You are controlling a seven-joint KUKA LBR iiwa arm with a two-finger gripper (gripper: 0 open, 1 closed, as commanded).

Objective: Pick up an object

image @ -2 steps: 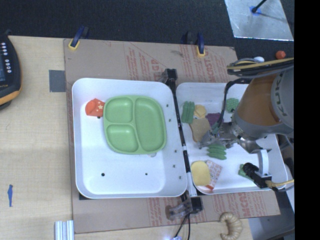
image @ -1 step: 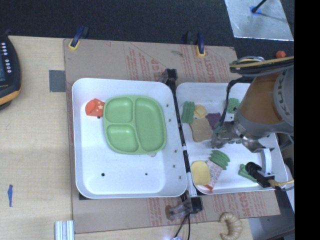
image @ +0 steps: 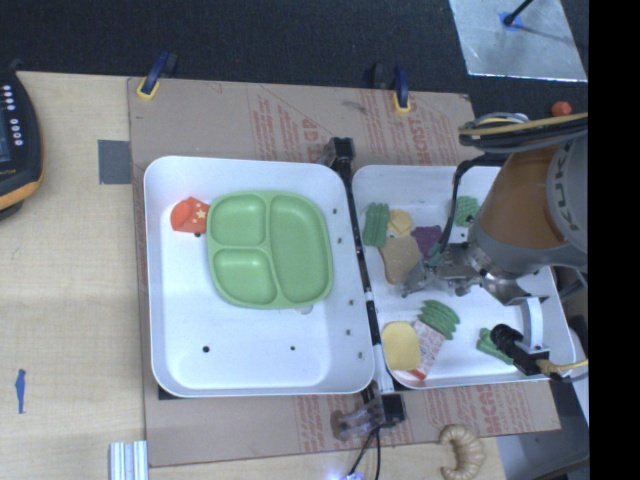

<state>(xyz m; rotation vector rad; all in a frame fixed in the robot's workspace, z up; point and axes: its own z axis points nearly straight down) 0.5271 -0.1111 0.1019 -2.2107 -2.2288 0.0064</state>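
– Two shallow white bins side by side, we count. Where is the gripper?

– We see the gripper low over the middle of the right-hand white bin, on the grey arm with the orange band that comes in from the right edge of the frame. We cannot tell whether it is open or closed.

– Which pieces lie nearest it?

– Three. A tan flat piece lies just left of it. A dark purple piece lies just above it. A green ridged oval piece lies just below it. We cannot tell whether any of them touches the gripper.

– What room do we have?

– Little on the left, where the tan piece sits near the wall the two bins share. A strip of bare floor runs along the right bin's lower edge.

– What else is in that bin?

– A long green ridged strip lies at its upper left, beside a small pale yellow piece. A rounded yellow piece touches a patterned wedge at the lower left. One green piece lies at the lower right and another green piece at the top, close to the arm.

– And the other bin?

– The left-hand white bin holds a light green divided plastic plate. A red piece with a yellow star touches the plate's upper left edge. The lower half of that bin's floor is open.
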